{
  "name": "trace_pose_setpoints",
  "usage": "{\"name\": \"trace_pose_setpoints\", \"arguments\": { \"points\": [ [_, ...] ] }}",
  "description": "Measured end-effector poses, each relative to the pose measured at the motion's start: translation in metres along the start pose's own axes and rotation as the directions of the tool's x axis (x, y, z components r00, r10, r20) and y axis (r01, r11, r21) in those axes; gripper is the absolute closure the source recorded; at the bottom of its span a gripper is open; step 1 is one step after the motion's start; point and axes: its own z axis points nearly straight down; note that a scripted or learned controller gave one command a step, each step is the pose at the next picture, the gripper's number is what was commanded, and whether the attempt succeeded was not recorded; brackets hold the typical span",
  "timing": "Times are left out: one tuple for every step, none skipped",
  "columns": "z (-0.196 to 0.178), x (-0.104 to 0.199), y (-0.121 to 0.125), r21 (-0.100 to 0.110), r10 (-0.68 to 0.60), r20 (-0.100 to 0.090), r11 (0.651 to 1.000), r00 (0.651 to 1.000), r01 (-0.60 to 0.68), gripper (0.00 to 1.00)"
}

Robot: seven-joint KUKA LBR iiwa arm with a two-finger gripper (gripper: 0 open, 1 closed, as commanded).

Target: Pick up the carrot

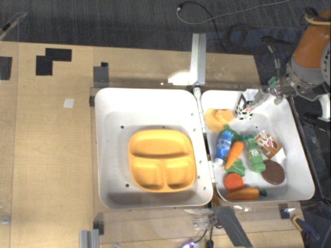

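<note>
Overall, bench: a wooden bench (46,154) is bearing two shallow white bins side by side.
Left bin: the left bin (111,107) is holding a yellow divided tray (161,158) near its middle.
Right bin: the right bin (295,154) is holding a crowd of toy foods.
Arm: the arm (313,48) is reaching in from the right, its orange band above the bin's far corner.
Gripper: the gripper (247,107) is hanging over the far part of the right bin; whether it is apart or together cannot be told at this size.
Carrot: the carrot (235,152) is lying tilted in the middle of the right bin, its orange body between a blue bottle (223,143) and a green bottle (254,156), its green top (236,167) just beside a red tomato (234,181).
Second carrot: another carrot (243,194) is lying flat by the near wall.
Handling: the carrot is probably a light, stiff, smooth plastic toy, liable to slip.
Hold: taking it across the thick middle of the orange body looks best, with the neighbours crowding either side.
</note>
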Motion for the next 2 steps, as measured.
{"name": "trace_pose_setpoints", "arguments": {
  "points": [
    [0.0216, 0.0278, -0.0234, -0.002, -0.355, -0.001, 0.935, 0.935, 0.355, 0.00],
    [0.0215, 0.0276, -0.0235, -0.002, -0.355, -0.001, 0.935, 0.935, 0.355, 0.00]
  ]
}}
